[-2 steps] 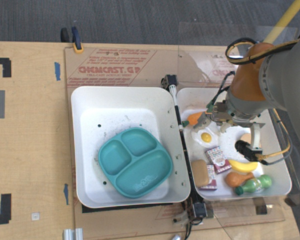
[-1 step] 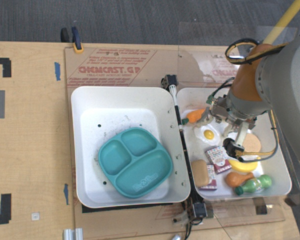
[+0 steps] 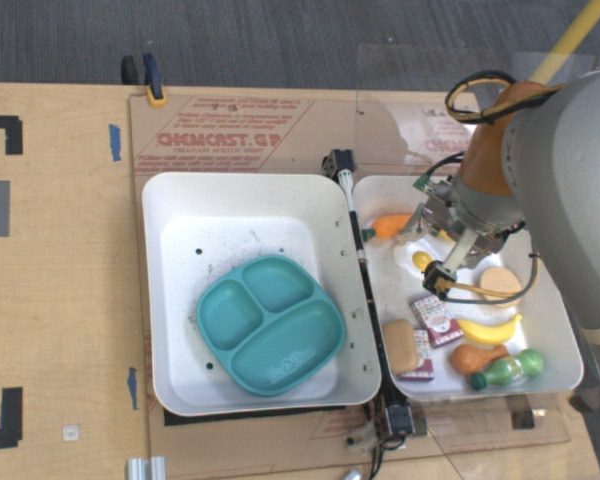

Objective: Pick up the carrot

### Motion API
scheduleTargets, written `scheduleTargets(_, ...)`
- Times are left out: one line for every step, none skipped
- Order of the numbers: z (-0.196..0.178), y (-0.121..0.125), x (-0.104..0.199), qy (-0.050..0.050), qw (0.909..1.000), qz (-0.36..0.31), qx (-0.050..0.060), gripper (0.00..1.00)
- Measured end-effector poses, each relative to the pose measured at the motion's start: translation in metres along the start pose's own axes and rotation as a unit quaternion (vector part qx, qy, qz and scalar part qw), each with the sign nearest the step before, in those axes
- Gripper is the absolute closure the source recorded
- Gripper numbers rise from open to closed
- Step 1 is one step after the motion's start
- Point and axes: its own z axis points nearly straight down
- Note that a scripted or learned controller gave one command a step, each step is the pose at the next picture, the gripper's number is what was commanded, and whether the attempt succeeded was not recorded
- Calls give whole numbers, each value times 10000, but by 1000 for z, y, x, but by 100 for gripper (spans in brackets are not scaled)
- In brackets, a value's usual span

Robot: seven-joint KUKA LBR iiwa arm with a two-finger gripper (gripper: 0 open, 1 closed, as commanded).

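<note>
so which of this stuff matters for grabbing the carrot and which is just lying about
For the job: carrot; gripper.

Lying about: teal divided plate; banana; green bottle; fried egg; bread slice.

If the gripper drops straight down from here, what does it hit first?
Likely the bare bin floor beside the fried egg. The gripper hangs right of the carrot; depth is unclear.

teal tray, banana, perhaps bread
</note>
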Motion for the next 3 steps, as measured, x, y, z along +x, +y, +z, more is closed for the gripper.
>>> scheduleTargets(-16, 4, 3, 29, 10000, -28, -60, 100)
scheduleTargets(-15, 3, 2, 20, 10000, -25, -51, 0)
scheduleTargets(-1, -16, -9, 12, 9913, 1312, 32, 0)
